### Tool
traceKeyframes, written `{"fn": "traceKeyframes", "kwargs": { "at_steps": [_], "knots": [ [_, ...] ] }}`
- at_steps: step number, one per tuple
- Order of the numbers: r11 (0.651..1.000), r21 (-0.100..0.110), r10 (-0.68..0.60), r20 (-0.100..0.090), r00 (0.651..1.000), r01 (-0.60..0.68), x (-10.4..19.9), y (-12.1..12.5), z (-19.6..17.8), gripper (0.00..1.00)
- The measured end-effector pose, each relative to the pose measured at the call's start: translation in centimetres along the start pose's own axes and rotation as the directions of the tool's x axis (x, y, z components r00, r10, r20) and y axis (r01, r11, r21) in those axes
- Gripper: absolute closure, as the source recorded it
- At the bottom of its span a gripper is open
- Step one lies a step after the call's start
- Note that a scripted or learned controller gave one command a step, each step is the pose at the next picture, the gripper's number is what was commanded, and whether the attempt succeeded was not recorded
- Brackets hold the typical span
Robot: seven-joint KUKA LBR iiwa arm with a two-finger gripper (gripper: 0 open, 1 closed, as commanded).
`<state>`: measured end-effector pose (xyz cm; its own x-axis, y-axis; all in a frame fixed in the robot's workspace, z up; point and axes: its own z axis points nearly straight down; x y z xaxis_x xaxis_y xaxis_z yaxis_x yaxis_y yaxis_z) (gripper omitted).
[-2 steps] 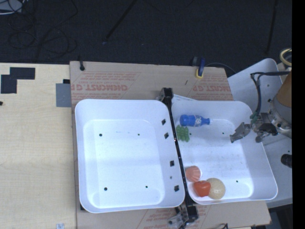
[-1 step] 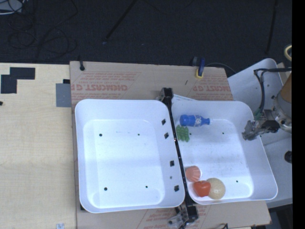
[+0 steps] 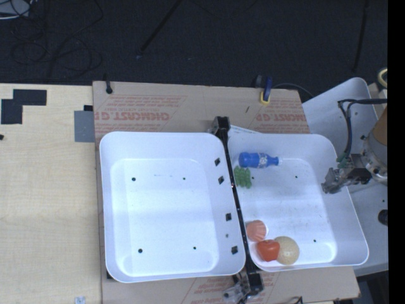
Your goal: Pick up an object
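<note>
The right bin holds a blue bottle lying on its side near the back left. Just below the bottle sits a small green object against the divider. At the front left corner a peach-coloured round object, a red tomato-like object and a cream ball are clustered together. My gripper hangs at the right bin's right rim, well away from all of these objects, with nothing seen between its fingers.
The left bin lies beside the right one, joined by a black clamp strip. Cardboard lies under both bins. A blue-and-yellow clip stands at the cardboard's back edge. Cables run beside the arm at the right.
</note>
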<state>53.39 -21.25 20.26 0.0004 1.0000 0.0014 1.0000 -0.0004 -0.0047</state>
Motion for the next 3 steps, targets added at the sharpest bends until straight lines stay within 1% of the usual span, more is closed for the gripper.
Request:
{"fn": "traceKeyframes", "kwargs": {
  "at_steps": [1, 2, 3],
  "knots": [
    [1.000, -0.001, 0.000, 0.000, 1.000, 0.000, 0.0, -2.4, -0.7, 1.00],
    [1.000, -0.002, 0.001, 0.000, 1.000, -0.001, 0.0, -6.0, -2.2, 1.00],
    [1.000, -0.006, -0.002, 0.002, 1.000, 0.002, -0.1, -5.8, -5.3, 1.00]
  ]
}}
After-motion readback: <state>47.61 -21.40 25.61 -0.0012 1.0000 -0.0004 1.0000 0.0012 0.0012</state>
